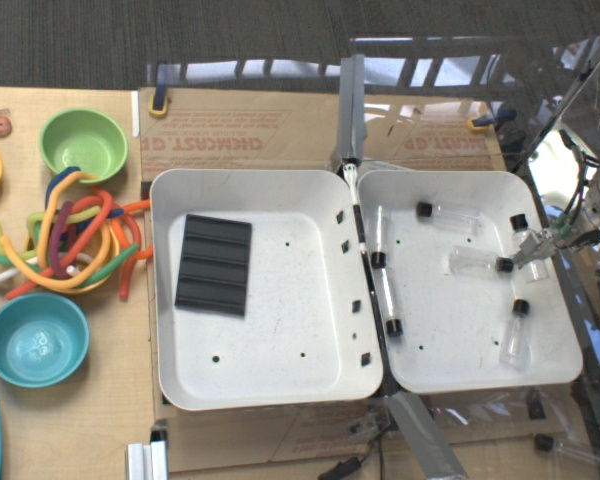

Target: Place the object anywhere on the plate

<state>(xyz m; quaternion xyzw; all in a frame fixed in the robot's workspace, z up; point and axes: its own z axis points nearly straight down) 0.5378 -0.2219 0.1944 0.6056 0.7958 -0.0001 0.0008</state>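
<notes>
The black ribbed plate (214, 265) lies flat in the left bin (265, 388), toward its left wall. Several clear vials with black caps (477, 262) lie scattered in the right bin (480, 380). The tool (533, 250) sits at that bin's right wall; its opening cannot be told.

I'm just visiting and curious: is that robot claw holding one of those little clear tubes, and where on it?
Cannot be told. The gripper sits at the black cap of a clear tube in the right bin, too small to show a grasp.
</notes>
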